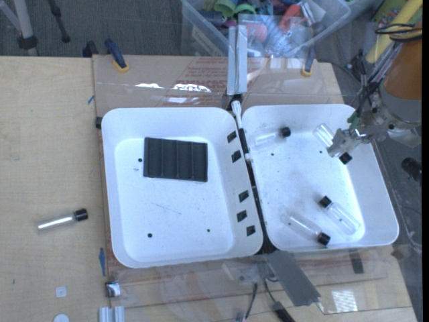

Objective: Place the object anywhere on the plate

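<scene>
Nearest the camera, a capped vial [62, 220] lies on the bare bench, outside both bins, to the near left of the plate. To the plate's near right, across the divider, 2 more vials rest on the floor of the right bin [375, 200]: one [307, 227] closest to the front wall, the other [337, 214] just behind it. They lie close together but apart.

The plate [175, 159] itself, black and ribbed, sits flat in the left bin [167, 247], toward that bin's far side. I see nothing on it, so by my reckoning the placing is not yet done.

My gripper [343, 143] hangs well to the plate's right, over the far right corner of the right bin. A 4th vial [324, 135] lies right against it, its clear body poking out on the plate side and a black cap [345, 157] showing on the near side. Whether I am spread around it, pinching it, or just resting beside it, I cannot tell; the view is too small and cluttered there. A 5th vial [271, 137] lies between me and the plate, near the divider.

What is left, as I judge it: secure 1 vial, carry it over the divider, and set it on the plate.

Farthest back, beyond the plate, stands a clear tub of coloured odds and ends [268, 9].
</scene>
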`<action>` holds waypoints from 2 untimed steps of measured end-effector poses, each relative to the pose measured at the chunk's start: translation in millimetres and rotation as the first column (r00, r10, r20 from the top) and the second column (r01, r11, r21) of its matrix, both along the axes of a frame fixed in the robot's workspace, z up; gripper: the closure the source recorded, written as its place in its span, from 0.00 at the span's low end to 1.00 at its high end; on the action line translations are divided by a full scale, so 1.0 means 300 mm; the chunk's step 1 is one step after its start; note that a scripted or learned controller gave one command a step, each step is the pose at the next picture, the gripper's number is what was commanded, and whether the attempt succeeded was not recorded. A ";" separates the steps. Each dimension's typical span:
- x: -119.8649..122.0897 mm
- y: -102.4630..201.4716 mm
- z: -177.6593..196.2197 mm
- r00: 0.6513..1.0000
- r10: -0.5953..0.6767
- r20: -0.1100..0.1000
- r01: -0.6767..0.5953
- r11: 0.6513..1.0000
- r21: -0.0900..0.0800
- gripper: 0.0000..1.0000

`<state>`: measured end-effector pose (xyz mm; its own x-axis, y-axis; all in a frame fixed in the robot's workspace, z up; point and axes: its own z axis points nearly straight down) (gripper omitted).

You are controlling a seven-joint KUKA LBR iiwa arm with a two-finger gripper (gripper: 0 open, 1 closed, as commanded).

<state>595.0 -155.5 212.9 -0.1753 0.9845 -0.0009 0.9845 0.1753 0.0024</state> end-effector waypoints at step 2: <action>-0.090 0.503 0.577 0.997 -0.075 -0.005 0.075 0.997 0.000 1.00</action>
<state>568.0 -4.6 386.0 -0.1009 0.9949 0.0002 0.9949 0.1009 -0.0024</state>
